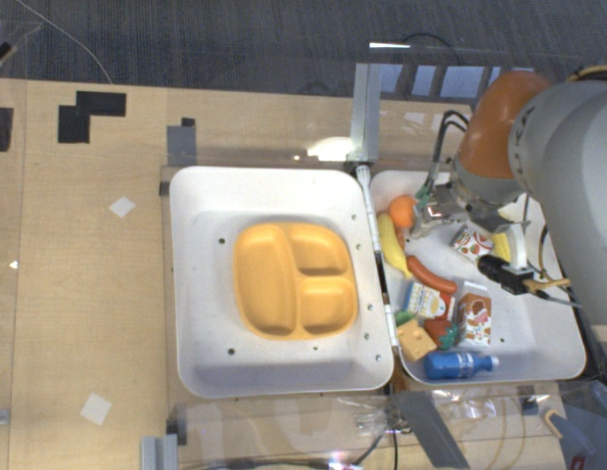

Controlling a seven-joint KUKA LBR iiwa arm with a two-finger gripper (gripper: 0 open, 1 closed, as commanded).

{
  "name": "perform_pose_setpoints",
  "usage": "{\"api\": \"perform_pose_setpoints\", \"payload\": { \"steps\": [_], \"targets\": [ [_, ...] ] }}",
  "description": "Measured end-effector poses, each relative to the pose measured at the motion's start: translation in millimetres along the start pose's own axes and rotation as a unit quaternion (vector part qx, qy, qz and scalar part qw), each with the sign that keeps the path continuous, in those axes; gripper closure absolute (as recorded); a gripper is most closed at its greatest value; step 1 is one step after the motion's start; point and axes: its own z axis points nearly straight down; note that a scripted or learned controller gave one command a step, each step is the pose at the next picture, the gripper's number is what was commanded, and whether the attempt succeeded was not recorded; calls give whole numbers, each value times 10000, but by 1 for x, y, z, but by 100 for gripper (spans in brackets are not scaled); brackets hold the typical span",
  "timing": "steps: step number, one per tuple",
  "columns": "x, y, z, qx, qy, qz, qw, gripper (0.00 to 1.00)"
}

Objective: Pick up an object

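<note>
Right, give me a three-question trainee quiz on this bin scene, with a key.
1. True or false: the yellow divided tray lies in the right bin.
2. Which lies nearest the camera view's bottom edge? A) orange fruit B) blue bottle C) banana
3. Fill in: the gripper hangs over the ___ bin.

Key: 1 false, it lies in the left bin; 2 B; 3 right.

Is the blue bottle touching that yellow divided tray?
Apart. The camera view shows the blue bottle lying in the right bin, while the yellow divided tray sits in the left bin, with both bins' rims between them.
</note>
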Motion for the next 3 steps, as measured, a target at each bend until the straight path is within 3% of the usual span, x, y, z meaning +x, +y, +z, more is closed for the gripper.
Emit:
{"api": "perform_pose_setpoints", "payload": {
  "steps": [1,2,3],
  "targets": [
    [-10,-2,-1,-9,-61,48,10000,0],
    [-29,-6,2,37,13,683,9977,0],
    [-29,-1,-14,-30,-20,640,9979,100]
  ]
}}
